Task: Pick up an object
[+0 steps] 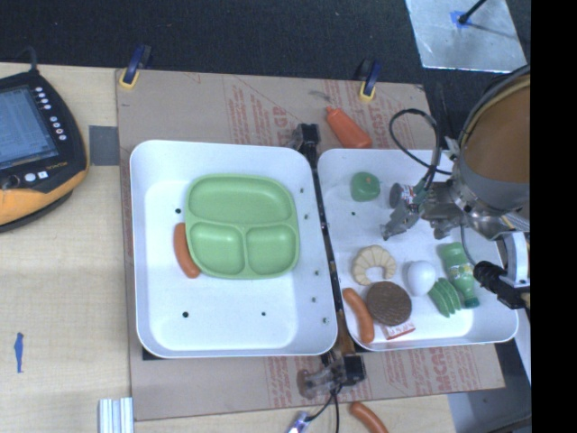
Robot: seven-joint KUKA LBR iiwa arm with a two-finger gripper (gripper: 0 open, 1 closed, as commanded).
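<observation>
Hand (398, 220) above right bin (343, 165), round green lid (365, 186)

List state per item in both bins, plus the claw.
claw: over the right bin, nothing between its fingers
green divided plate: right way up in the left bin
orange sausage: flat beside the plate's left edge
green round piece: lying apart, top of right bin
croissant: flat, above the brown cookie
white egg: resting beside the croissant
green vegetables: lying at the bin's right side
</observation>
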